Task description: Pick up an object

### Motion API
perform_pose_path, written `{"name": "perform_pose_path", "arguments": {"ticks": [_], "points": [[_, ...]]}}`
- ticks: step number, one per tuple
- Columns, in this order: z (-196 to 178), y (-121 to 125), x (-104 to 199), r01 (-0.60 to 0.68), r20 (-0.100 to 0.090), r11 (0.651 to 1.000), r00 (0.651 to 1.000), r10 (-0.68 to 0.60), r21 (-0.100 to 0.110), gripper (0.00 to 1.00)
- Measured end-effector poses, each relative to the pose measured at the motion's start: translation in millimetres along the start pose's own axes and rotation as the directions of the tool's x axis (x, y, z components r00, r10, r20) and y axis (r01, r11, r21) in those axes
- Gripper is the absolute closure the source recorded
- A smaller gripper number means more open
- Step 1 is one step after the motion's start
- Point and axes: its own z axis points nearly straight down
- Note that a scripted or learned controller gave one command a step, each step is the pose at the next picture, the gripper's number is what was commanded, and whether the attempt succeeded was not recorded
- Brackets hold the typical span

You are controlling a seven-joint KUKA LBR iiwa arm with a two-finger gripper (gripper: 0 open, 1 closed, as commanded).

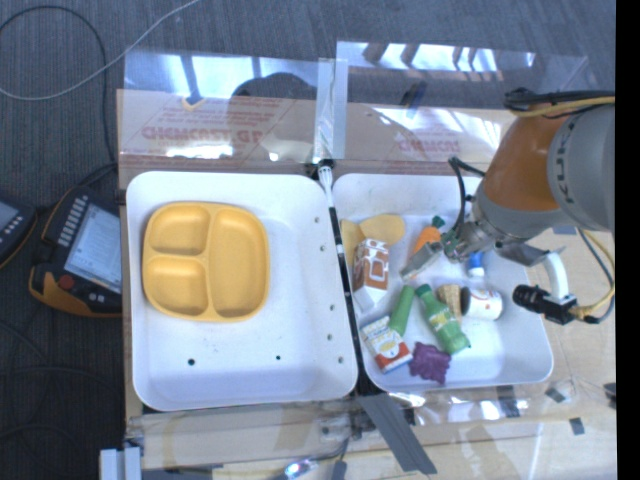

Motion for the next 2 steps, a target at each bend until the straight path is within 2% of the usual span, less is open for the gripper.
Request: {"name": "perform_pose_path", "arguments": {"ticks": [1, 2], "points": [[17, 25, -26, -0.05, -0.002, 0.999, 0.999, 0.05, -0.009, 0.0], [6, 27, -25, -0.049, 0.0, 0.999, 0.999, 0.049, -0.013, 1.0]]}}
